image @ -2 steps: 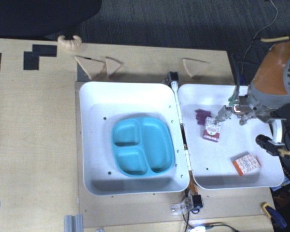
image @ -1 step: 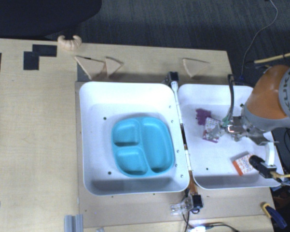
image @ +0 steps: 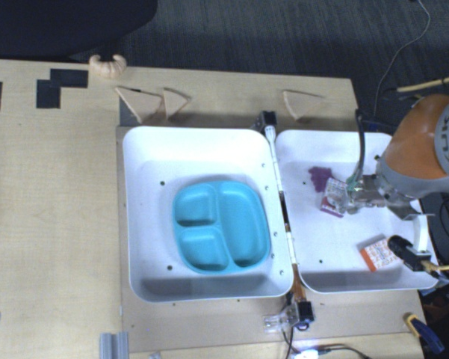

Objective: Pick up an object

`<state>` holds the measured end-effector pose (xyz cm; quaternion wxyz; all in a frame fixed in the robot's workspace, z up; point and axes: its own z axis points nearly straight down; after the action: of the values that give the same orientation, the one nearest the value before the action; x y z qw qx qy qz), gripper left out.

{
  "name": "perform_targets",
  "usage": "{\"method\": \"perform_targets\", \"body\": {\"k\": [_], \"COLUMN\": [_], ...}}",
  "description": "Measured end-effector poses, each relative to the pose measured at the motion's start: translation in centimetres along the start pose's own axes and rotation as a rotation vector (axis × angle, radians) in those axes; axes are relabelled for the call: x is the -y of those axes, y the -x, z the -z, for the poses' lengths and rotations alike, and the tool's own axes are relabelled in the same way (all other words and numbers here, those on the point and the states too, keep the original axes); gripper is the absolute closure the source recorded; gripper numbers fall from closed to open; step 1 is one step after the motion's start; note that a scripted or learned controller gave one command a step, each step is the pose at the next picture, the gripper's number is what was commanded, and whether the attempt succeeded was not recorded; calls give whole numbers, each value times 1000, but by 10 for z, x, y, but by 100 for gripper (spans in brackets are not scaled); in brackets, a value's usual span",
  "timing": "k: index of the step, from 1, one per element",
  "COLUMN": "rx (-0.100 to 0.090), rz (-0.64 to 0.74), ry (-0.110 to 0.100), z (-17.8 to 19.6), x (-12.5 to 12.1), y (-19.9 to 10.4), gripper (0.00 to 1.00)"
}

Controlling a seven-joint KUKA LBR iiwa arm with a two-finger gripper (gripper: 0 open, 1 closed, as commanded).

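Gripper (image: 349,195) at a packet mid-way across the right bin

Whether the gripper is apart or together cannot be told from this slant. It sits at the right edge of a pink-and-white packet (image: 332,198), which lies near the middle of the right bin (image: 299,149); whether they touch is unclear. A purple piece (image: 320,176) lies just beyond the packet, toward the bin's far edge. An orange-and-white packet (image: 378,254) lies well apart from both, close to the near edge and toward the near right corner. The bin's floor along its left edge and in the near left corner is open. Across the shared edge, the left bin (image: 143,200) holds a blue divided plate (image: 221,225) at its middle, with bare floor on all sides.
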<state>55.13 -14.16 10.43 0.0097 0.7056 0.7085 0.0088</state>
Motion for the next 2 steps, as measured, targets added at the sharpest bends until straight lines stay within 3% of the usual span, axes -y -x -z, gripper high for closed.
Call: {"method": "perform_targets", "body": {"k": [1,2], "rx": [1,0], "rz": [-3,-2], "ry": [-22,-23], "z": [23,23], "x": [-14,-14], "y": [62,61], "gripper": [100,0]}}
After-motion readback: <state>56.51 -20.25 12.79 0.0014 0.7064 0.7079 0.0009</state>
